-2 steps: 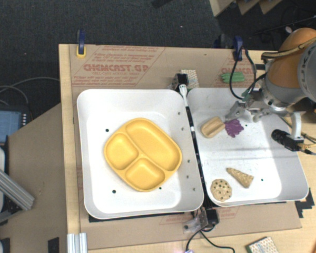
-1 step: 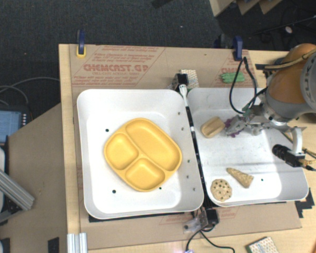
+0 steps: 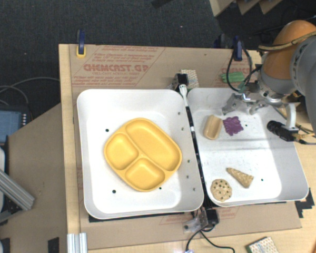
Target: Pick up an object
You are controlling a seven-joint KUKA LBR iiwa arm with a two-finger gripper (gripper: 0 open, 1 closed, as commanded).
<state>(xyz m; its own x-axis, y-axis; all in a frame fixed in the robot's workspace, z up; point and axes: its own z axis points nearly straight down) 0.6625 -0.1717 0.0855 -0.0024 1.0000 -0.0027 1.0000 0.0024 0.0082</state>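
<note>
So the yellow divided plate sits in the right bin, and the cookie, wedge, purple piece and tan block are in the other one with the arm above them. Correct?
Not quite. The camera view shows the yellow divided plate in the left bin, not the right. The rest holds: the cookie, wedge, purple piece and tan block lie in the other bin, with the arm above its far end.

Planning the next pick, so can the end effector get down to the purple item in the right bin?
Probably yes. The end effector sits just above the purple item, which lies flat with nothing covering it; the tan block is beside it, apart.
</note>
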